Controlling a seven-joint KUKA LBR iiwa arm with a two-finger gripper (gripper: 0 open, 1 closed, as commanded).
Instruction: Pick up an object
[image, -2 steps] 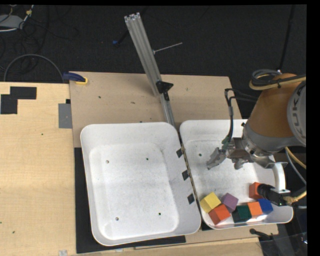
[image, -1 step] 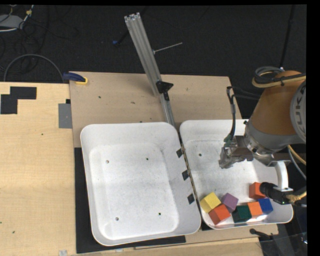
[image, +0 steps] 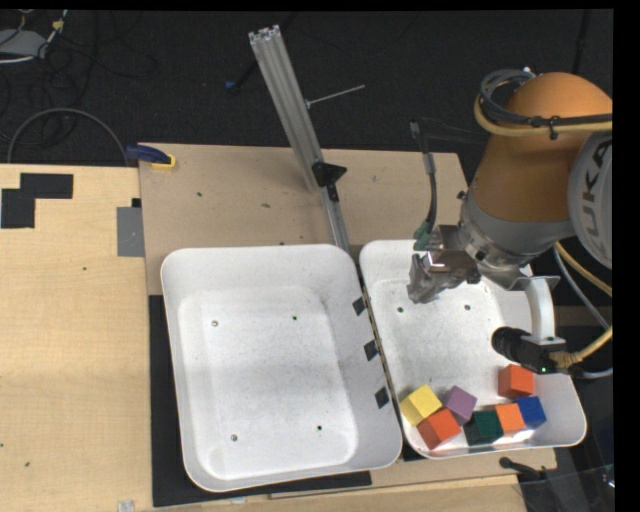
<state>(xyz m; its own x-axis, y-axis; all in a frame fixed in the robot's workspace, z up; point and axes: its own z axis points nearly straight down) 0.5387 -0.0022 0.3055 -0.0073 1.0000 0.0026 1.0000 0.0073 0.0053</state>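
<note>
Several coloured blocks lie at the near end of the right bin (image: 452, 330): a yellow block (image: 422, 402), a purple block (image: 460, 402), a red block (image: 438, 428), a green block (image: 484, 427), an orange block (image: 511, 417), a blue block (image: 531, 411), and another orange-red block (image: 517, 381) set slightly apart. My gripper (image: 425, 288) hangs over the far part of the right bin, well away from the blocks. I see nothing in it.
The left bin (image: 260, 360) sits beside the right one, with black clips (image: 370, 350) along the shared edge. A slanted aluminium rail (image: 300, 130) stands behind the bins. A black cable fitting (image: 515, 345) hangs by the arm over the right bin.
</note>
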